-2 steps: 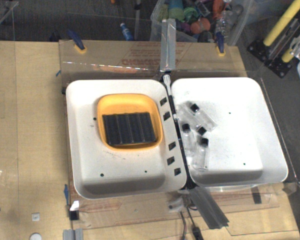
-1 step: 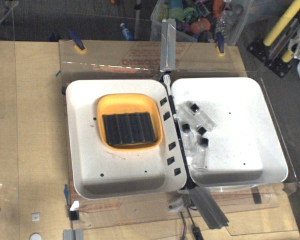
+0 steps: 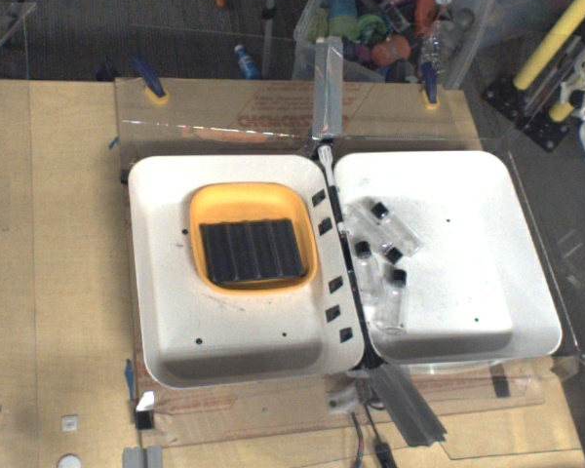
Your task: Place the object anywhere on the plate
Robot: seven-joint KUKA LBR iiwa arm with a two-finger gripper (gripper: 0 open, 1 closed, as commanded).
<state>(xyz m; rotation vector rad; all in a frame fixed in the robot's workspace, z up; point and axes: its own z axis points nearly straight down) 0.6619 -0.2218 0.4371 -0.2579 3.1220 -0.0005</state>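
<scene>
Counter (image 3: 49,261): pale wood, carrying two shallow white bins side by side. Left bin (image 3: 156,261): holds one plate (image 3: 244,195), orange-yellow, rounded-square, set slightly toward 12 o'clock of the bin's centre. Dark ridged block (image 3: 251,251): rectangular, near-black, with parallel grooves running from 12 to 6 o'clock; it lies flat on the plate, covering its middle and 6 o'clock part, with the plate's rim showing at 12, 3 and 9 o'clock. Right bin (image 3: 487,261): holds a cluster of clear vials (image 3: 382,252) with black caps, gathered at the bin's 9 o'clock side, just beside the wall shared with the left bin; they lie tipped at differing angles, some touching, their exact count hard to tell because the clear bodies blend into the white floor. Divider strip (image 3: 330,261): runs between the bins, bearing a row of small black marks. Blue clamps (image 3: 153,84): at 12 o'clock of the bins, on a clear sheet. Tub of coloured toys (image 3: 390,13): beyond the counter, at 12 o'clock. Yellow tube (image 3: 556,32): at 2 o'clock, slanted. Pincer: whether released or clenched cannot be told
</scene>
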